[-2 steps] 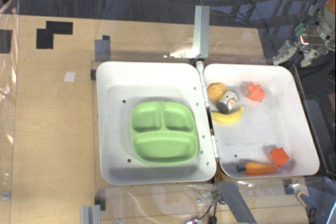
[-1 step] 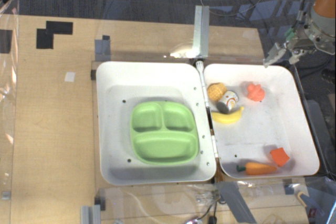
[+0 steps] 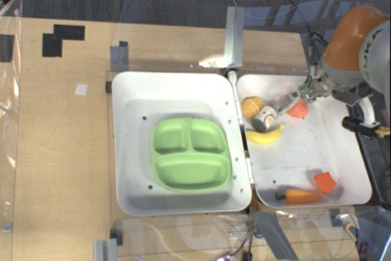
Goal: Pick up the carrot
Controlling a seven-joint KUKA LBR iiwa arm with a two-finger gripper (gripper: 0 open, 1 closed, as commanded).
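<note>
The carrot, orange with a dark green stub at its left end, lies flat along the front wall of the right bin. My gripper is at the back of that bin, far from the carrot, hanging just over a pinkish-red strawberry-like toy. The grey arm with its orange band comes in from the upper right.
An orange block sits just right of the carrot. A banana, a small can and a yellow-orange round toy cluster at the right bin's left side. The left bin holds a green divided plate.
</note>
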